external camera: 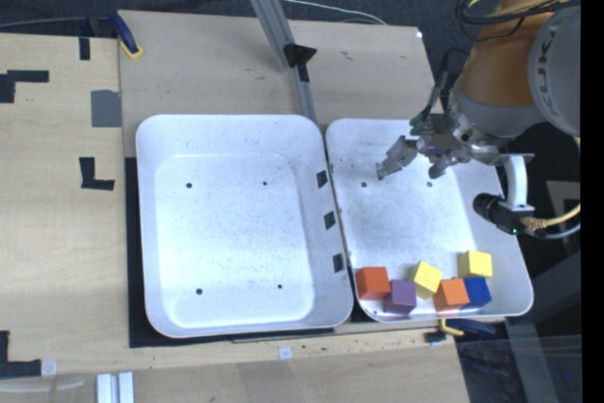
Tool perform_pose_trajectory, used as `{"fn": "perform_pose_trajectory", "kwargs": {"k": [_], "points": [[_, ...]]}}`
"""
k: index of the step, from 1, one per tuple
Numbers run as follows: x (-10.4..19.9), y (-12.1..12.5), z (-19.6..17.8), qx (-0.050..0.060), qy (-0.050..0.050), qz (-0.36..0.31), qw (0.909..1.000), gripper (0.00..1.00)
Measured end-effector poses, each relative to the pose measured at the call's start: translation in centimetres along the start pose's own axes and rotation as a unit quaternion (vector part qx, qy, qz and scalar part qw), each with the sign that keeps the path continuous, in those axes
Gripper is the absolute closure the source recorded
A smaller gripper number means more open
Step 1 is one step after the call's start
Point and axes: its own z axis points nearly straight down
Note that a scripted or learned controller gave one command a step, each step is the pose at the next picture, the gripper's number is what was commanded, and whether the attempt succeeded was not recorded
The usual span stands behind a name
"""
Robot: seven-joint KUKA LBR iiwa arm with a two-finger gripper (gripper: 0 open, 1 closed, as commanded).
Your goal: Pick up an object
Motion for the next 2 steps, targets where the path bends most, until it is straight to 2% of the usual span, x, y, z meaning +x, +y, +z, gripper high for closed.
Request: {"fn": "perform_pose_trajectory", "kwargs": {"k": [1, 2], "points": [[6.5, -0.8, -4.6, -0.002, 0.001, -0.004, 1.0, 0.0], [2.3, 0.7, 3.4, 0.004, -0.002, 0.002, 1.0, 0.0]]}}
